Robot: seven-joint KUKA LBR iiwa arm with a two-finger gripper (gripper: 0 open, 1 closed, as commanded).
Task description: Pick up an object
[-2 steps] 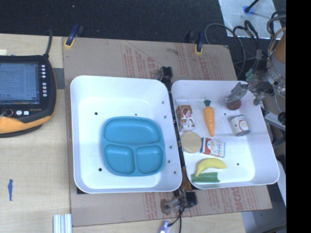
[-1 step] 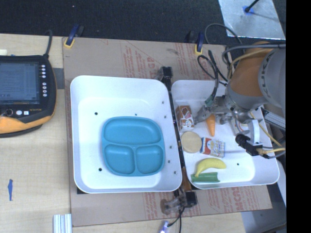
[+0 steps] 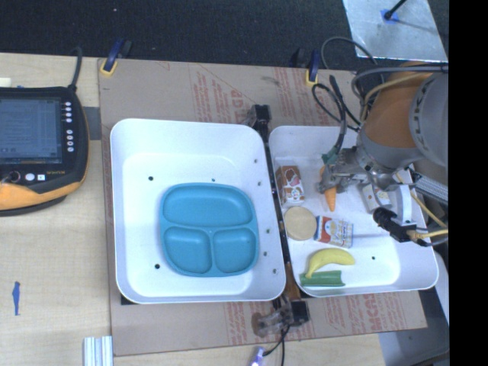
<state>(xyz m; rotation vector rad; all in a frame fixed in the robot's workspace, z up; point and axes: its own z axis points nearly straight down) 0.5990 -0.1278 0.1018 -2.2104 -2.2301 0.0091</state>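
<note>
In the right bin point(image 3: 412, 269), my gripper point(image 3: 334, 180) hangs low over the upper middle. A small orange carrot point(image 3: 330, 199) lies right at its tip, pointing toward the bin's front. Whether the carrot is gripped or just lying under the tip is unclear from above. Close by in this bin are a brown snack packet point(image 3: 289, 184), a round tan disc point(image 3: 300, 223), a small white packet with red and blue print point(image 3: 335, 231), a yellow banana point(image 3: 329, 259) and a green piece point(image 3: 322, 279).
The left bin point(image 3: 137, 151) holds a blue divided plate point(image 3: 207, 228). A teach pendant point(image 3: 34, 147) lies on the bench at the far left. Cables and the arm's grey body point(image 3: 396, 128) crowd the right bin's upper right side.
</note>
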